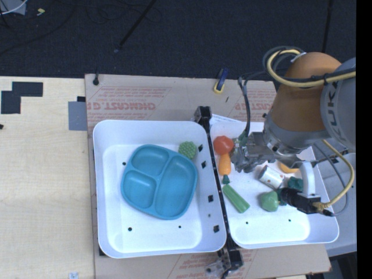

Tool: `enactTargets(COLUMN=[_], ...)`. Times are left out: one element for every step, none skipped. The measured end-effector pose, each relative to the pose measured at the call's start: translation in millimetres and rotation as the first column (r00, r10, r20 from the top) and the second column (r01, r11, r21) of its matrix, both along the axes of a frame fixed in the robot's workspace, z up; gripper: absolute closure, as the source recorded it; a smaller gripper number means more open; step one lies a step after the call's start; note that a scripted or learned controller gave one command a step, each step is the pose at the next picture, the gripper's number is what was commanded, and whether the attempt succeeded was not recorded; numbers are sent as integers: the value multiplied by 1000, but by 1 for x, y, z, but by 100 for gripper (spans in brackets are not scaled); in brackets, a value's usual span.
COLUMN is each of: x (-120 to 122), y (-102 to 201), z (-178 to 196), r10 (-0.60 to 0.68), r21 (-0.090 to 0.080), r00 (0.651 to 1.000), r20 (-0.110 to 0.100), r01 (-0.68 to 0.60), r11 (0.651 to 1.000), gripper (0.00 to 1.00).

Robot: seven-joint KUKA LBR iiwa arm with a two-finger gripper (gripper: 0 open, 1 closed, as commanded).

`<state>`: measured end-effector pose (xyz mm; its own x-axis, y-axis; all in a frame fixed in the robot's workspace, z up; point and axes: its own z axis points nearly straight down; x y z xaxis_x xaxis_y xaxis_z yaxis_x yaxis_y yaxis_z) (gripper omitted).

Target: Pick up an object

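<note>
My gripper (243, 157) hangs low over the left part of the right bin (279, 232), dark and partly hidden under the grey and orange arm. Just left of it lie a red tomato-like toy (222, 144) and a small orange piece (224, 165). Below these rests a long green toy (235, 197), tilted. A round green toy (269, 201) and a white cylinder (271, 176) sit to the gripper's lower right. In the left bin (104, 214) a green bumpy toy (188, 150) lies by a blue divided plate (158, 181).
An orange piece (289, 168) and a teal piece (296, 183) lie under the arm's cables. A black part with cables (302, 202) reaches over the right bin. A black divider (212, 173) separates the bins. A yellow and blue clip (220, 81) sits on the cardboard behind.
</note>
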<state>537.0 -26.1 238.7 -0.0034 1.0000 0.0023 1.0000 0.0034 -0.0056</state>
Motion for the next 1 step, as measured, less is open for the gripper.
enactTargets(x=[-33], y=[43], z=[-1], r10=[0], r21=[0], r00=[1000], r20=[-1], r01=[0], r11=[1000], gripper=[100])
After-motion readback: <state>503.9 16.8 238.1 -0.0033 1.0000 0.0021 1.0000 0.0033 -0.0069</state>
